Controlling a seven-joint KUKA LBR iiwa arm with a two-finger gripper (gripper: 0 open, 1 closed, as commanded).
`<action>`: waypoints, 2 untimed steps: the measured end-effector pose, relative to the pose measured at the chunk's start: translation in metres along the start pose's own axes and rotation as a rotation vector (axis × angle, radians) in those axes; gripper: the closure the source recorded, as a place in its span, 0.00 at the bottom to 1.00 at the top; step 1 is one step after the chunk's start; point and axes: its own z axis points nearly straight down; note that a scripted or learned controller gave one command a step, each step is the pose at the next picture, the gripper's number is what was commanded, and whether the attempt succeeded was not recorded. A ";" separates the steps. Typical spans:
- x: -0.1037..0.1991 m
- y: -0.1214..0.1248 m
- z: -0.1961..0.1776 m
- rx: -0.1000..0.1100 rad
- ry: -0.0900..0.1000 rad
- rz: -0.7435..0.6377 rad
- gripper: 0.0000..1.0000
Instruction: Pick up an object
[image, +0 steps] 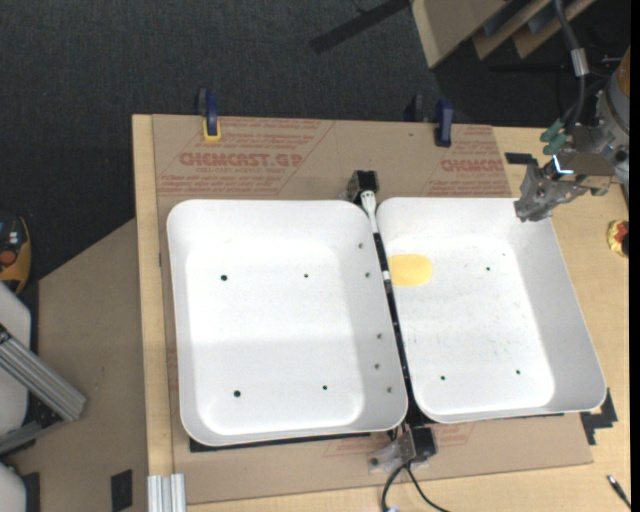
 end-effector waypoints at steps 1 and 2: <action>0.096 0.029 0.079 0.015 0.004 -0.007 1.00; 0.117 0.034 0.026 0.000 0.002 -0.001 1.00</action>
